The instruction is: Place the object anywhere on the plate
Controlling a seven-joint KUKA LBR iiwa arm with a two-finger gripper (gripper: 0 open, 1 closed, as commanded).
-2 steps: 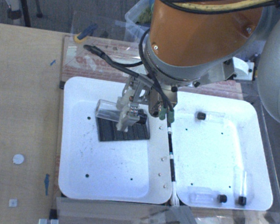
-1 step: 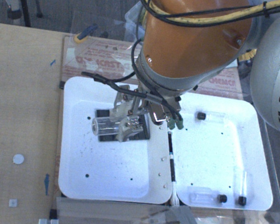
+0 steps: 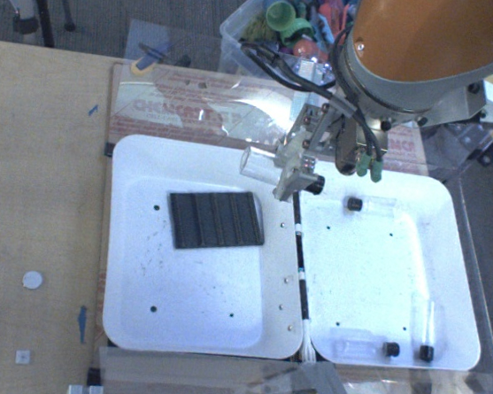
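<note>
While nothing is being borne by the plate (image 3: 217, 220), the task is being judged as not yet done. Its dark ribbed face is lying bare. The plate is being kept flat in the far half of the left bin (image 3: 142, 179), slightly turned, with only a few dark specks scattered on the white floor around it.

Just past the plate's far right corner, a pale tube (image 3: 256, 162) is being seen at the gripper (image 3: 295, 178). It is pointing left over the bin's far right rim and is apart from the plate. Whether the tube is truly being clamped cannot be told from this view, so the gripper's state is being left undecided.

If the tube is in hand, what is being left to do is judged to be small: a short carry toward the near left, a lowering onto the ribs, and a release.

Further right, the right bin (image 3: 371, 269) is being used for spares. A small black cap (image 3: 353, 203) is lying near its far left corner. Clear tubes (image 3: 369, 348) with black ends are lying along its near wall, and one more clear tube is lying lengthwise beside the right wall.
</note>
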